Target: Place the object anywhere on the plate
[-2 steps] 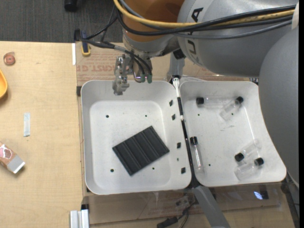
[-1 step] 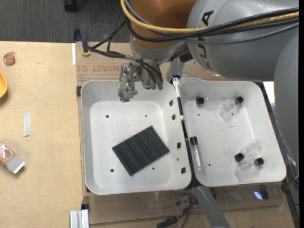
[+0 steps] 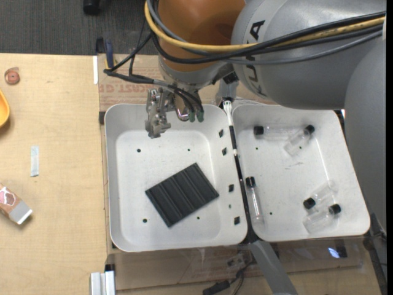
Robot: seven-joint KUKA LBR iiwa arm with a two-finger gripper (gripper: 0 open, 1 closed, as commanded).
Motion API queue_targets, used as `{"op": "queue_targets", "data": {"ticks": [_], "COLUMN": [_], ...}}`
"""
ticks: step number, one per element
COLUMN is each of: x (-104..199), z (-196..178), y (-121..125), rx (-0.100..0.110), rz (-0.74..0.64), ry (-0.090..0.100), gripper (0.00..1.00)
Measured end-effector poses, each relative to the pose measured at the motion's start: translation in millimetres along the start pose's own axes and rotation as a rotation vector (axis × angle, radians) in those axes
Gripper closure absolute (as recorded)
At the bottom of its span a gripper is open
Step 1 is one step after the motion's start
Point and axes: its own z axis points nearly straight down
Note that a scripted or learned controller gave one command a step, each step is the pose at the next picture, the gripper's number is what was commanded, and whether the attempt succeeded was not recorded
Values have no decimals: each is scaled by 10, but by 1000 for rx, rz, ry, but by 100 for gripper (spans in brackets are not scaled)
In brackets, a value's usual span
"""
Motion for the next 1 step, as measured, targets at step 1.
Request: {"op": "queue_targets", "data": {"ticks": [1], "x": [373], "z": [302], "y": [75], "rx": [0], "rz": [-67], "ry": [0], "gripper": [100]}}
